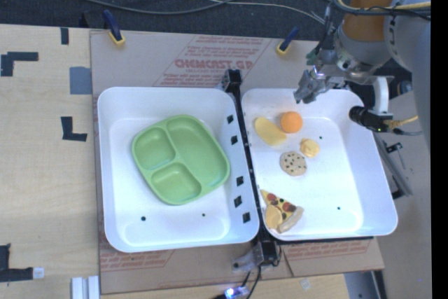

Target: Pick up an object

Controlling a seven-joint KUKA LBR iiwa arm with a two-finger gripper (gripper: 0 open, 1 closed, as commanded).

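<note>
The right bin (364, 171) holds an orange ball (291, 122), a pale yellow piece (269, 131) beside it, a small yellow lump (309, 147), a chocolate-chip cookie (293, 164) and a pizza slice (281, 211) near the front. My gripper (308, 93) hangs over the bin's back edge, just above and right of the orange ball, apart from it. Nothing shows between its fingers.
The left bin (119, 213) carries a green divided tray (180, 158). A black clip strip (238, 150) runs between the bins. Two blue-and-yellow clamps (112, 28) (287, 43) pin the cardboard at the back. Cables cross the dark floor behind.
</note>
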